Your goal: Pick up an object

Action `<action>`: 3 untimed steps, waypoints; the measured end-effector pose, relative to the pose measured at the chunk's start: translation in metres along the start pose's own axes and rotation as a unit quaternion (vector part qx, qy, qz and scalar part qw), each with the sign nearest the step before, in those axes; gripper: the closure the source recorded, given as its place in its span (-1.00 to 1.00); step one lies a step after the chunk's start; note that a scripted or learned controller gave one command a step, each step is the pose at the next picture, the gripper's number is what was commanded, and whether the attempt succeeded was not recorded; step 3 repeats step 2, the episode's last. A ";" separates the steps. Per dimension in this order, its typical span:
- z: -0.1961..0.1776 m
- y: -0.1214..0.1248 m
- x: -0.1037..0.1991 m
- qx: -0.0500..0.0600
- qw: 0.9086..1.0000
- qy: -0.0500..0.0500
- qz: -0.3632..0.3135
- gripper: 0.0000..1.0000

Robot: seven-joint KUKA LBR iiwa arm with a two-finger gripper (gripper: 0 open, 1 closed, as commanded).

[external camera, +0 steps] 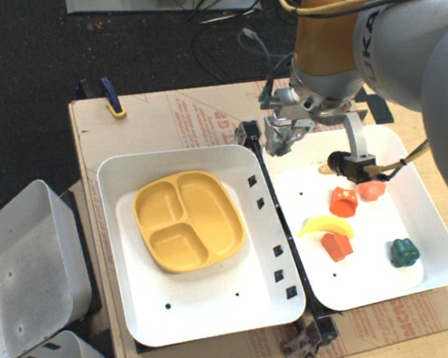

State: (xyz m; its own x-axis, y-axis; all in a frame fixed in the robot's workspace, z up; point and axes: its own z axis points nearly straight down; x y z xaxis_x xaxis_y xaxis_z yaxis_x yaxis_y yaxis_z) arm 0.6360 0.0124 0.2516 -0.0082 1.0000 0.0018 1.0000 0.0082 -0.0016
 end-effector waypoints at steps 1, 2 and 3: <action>0.007 -0.014 0.041 0.001 1.000 0.000 0.000 1.00; 0.003 -0.034 0.086 0.000 1.000 -0.001 0.004 1.00; 0.003 -0.034 0.086 0.000 1.000 -0.001 0.004 1.00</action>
